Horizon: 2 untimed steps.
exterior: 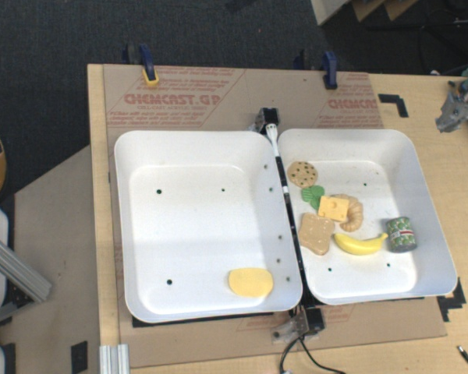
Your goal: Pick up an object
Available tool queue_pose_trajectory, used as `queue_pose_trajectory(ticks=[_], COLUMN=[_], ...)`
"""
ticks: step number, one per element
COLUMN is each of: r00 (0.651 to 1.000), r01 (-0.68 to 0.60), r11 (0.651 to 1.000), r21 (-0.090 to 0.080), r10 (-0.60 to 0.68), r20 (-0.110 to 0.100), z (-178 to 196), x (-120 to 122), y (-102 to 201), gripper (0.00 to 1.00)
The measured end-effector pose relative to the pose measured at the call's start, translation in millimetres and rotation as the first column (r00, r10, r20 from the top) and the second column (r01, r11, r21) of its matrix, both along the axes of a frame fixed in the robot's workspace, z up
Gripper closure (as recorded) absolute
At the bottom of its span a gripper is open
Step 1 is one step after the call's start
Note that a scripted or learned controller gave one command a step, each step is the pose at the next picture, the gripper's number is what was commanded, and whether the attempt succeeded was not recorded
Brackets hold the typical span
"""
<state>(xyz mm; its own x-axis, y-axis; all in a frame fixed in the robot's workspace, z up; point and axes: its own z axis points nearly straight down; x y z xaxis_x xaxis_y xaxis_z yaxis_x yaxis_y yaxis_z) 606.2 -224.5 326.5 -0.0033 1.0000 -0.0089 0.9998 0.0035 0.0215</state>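
— What's on my bench [218,92] right now?

— Brown board, two white bins. Nearest me, in the left bin [140,209], a pale yellow oval disc [250,282] lies flat by the front wall.

— And the right bin [405,162]?

— A banana [359,244], a green can [401,234], toast [315,233], a cheese wedge [334,207], then a cookie [303,174] farthest back.

— The gripper [455,109]?

— At the far right edge; I cannot tell its state.

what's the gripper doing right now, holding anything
Gripper: at the right edge, away from both bins, holding nothing visible; open or closed cannot be told.
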Motion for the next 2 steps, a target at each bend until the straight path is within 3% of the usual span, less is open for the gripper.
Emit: queue_pose_trajectory(ticks=[2], r00=[1.000], r01=[0.004], r11=[1.000], r21=[0.005], r10=[-0.004], r20=[-0.014], z=[70], x=[-35], y=[0], gripper=[1.00])
